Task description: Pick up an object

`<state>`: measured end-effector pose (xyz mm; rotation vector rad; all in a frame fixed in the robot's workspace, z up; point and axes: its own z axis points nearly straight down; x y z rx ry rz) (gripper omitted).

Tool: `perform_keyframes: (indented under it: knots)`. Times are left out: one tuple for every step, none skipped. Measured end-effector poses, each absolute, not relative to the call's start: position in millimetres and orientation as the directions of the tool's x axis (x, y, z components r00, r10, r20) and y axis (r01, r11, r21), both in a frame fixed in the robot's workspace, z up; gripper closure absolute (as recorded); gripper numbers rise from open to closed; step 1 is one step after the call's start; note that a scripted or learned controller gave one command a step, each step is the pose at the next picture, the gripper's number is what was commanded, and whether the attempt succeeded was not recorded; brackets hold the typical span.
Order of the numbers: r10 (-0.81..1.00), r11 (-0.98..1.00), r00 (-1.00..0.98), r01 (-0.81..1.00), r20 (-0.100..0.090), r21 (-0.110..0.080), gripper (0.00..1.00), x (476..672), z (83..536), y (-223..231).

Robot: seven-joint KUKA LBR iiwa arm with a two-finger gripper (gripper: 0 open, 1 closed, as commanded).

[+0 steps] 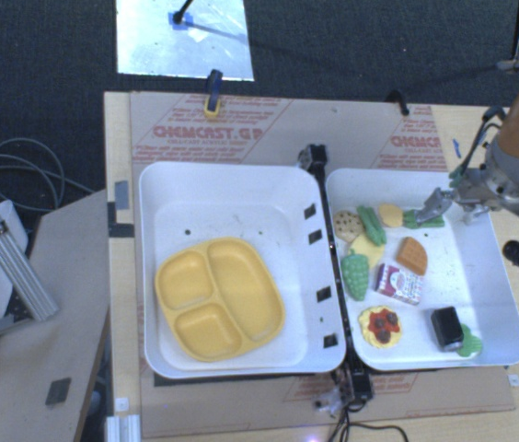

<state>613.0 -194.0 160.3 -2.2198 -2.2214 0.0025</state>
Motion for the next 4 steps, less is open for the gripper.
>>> perform_keyframes:
  knots:
    - [1.000, 0.002, -0.002, 1.000, -0.001, 0.002, 0.00, 614.5, 162, -194]
    - [1.000, 0.001, -0.001, 1.000, 0.003, -0.006, 0.00, 566.1, 80, -172]
    - [1.000, 0.002, -0.002, 1.000, -0.001, 0.005, 1.00, 570.0, 96, -174]
    - [1.000, 0.007, -0.007, 1.000, -0.006, 0.019, 1.00, 660.5, 191, -185]
